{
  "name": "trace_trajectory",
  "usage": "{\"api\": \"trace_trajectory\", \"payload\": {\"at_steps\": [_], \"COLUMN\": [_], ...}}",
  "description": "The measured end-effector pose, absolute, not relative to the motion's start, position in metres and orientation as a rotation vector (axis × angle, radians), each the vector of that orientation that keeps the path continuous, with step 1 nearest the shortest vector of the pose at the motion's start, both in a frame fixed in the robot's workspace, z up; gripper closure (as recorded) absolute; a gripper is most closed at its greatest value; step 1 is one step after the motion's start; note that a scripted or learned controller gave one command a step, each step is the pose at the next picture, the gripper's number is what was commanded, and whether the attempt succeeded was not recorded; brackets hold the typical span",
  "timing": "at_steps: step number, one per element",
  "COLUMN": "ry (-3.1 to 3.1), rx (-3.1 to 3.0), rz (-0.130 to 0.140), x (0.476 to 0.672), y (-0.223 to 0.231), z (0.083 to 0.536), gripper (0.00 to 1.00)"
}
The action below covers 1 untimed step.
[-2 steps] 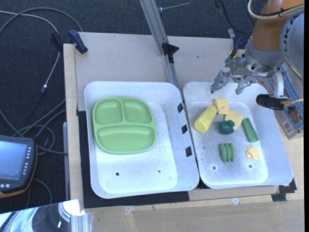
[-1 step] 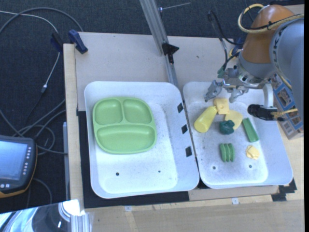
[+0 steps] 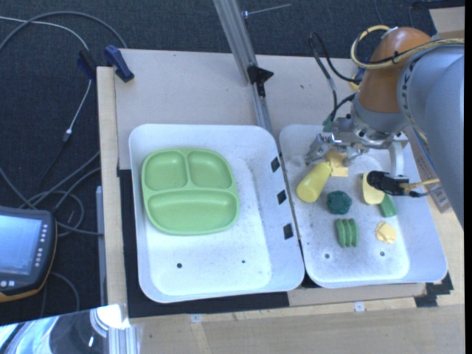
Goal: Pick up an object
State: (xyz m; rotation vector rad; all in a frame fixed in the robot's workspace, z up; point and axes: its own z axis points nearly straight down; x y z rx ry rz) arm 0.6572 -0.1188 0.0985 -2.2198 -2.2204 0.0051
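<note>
Overhead, the gripper hangs at the right bin's upper edge, just above a yellow bottle; whether its fingers are apart is unclear. A green divided plate lies in the left bin.

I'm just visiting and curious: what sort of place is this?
Most likely a robotics lab test bench. A grey and orange robot arm reaches over two white bins, toy food pieces lie in one, and loose cables trail across the floor.
</note>
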Motion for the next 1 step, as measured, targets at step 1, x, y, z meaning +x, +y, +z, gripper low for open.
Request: {"api": "trace_trajectory", "payload": {"at_steps": [1], "ry": [-2.222], "rx": [-2.223], "rz": [-0.001], "x": [0.6584], "y": [-0.1185], "z": [0.1119], "gripper": [1.00]}}
